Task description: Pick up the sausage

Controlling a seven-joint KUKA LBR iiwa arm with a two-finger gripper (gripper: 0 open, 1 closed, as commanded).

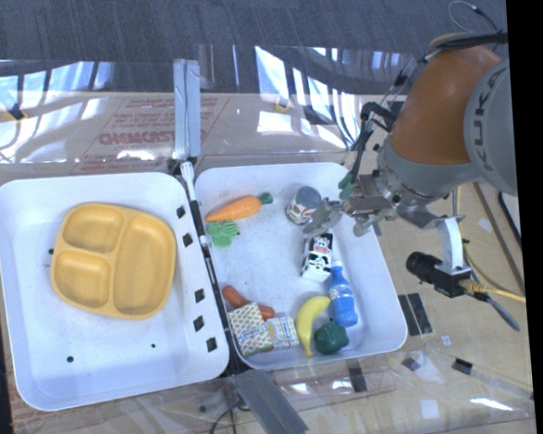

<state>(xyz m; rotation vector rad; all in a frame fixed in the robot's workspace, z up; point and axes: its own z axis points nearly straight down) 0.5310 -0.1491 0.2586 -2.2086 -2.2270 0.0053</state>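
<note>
You have two shallow white bins side by side on the bench. The left bin [18, 303] carries a yellow divided plate [114, 259], lying flat toward its upper middle, with bare white floor around it.

The right bin [388, 291] carries everything else. Along its upper edge lies a carrot [236, 207], pointed end to the left, and just below its left end sits a small green toy [222, 231] against the wall between the bins. To the right of the carrot a small round can [301, 206] lies tilted. Below that stands a black-and-white carton [317, 255], and just under it a blue bottle [341, 299] lying lengthwise. A yellow banana [308, 318] curves beside the bottle on its left, and a dark green piece [332, 339] sits touching the banana's lower end at the bin's near edge.

The sausage [236, 299] is in the lower left part of the right bin, close to the dividing wall. You see it as a reddish-brown length running down to the right; its lower end is tucked behind a patterned box [251, 331], beside which lies a second small packet [282, 331].

The gripper [331, 212] hangs over the upper right part of the right bin, just beside the can and well apart from the sausage. Its fingers blur into the wrist hardware, so you cannot tell whether they are spread or closed.
</note>
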